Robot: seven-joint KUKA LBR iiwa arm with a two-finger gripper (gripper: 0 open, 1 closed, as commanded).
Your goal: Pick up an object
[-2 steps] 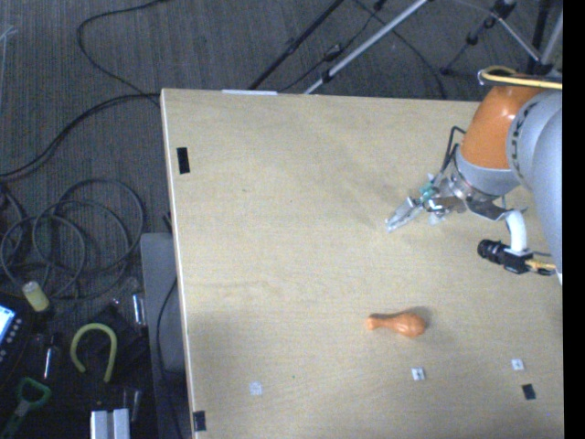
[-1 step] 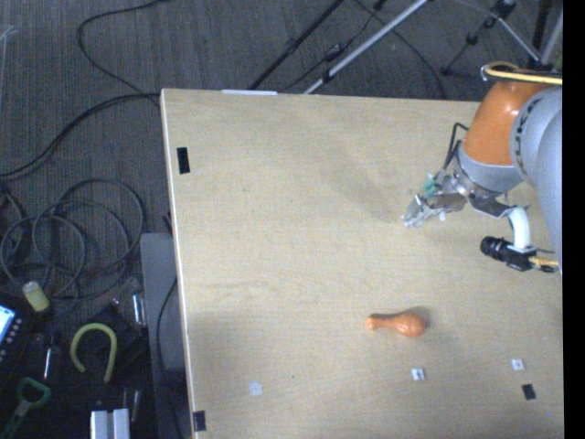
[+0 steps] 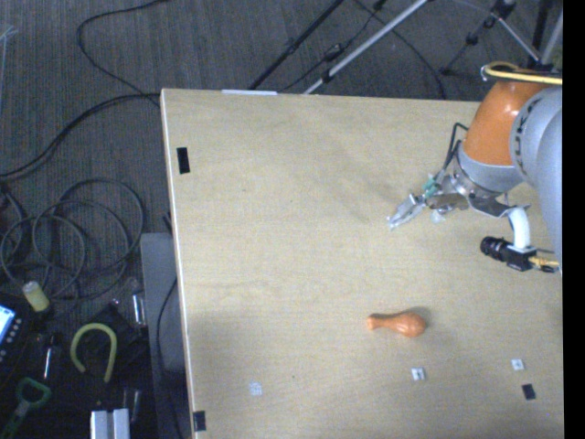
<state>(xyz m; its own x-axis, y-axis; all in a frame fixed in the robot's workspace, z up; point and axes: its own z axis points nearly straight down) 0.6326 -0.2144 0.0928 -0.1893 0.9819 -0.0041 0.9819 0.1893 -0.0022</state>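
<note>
My metal two-finger gripper (image 3: 403, 212) hovers with jaws slightly parted, empty, above the small orange pear-shaped object (image 3: 398, 324).

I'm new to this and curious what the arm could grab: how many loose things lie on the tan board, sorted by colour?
Orange: 1, an orange pear-shaped rubbery object
White: 2, small white square tags
Black: 1, small black tag
Total: 4
</note>
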